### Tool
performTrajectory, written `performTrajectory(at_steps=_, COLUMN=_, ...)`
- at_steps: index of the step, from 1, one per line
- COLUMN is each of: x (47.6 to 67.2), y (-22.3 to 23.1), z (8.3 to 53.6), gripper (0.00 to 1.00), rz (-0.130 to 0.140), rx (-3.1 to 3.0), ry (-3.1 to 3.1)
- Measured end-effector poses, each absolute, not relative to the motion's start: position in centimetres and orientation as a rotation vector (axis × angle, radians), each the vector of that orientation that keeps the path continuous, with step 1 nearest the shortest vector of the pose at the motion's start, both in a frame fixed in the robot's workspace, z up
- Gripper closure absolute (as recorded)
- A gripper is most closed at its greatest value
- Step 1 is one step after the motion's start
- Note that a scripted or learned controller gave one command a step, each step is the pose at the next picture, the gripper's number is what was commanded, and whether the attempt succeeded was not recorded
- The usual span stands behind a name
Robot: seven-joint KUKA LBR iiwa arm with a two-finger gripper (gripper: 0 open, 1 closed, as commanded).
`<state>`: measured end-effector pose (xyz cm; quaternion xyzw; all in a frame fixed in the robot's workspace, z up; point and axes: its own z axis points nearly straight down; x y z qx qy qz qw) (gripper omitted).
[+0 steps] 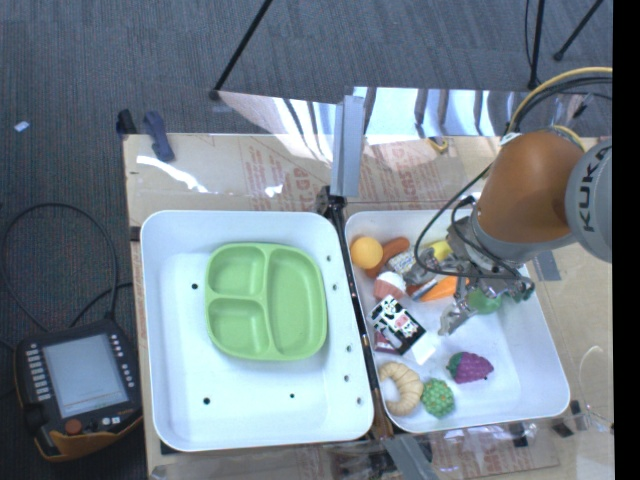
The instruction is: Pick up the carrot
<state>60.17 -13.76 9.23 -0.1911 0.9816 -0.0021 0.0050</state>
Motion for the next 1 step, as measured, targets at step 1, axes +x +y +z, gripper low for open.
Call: performTrajectory(at_steps=1, x=60.44, y=-13.56, z=9.95, gripper=1.0, rz=-0.004, rx=-0.615, ry=3.065)
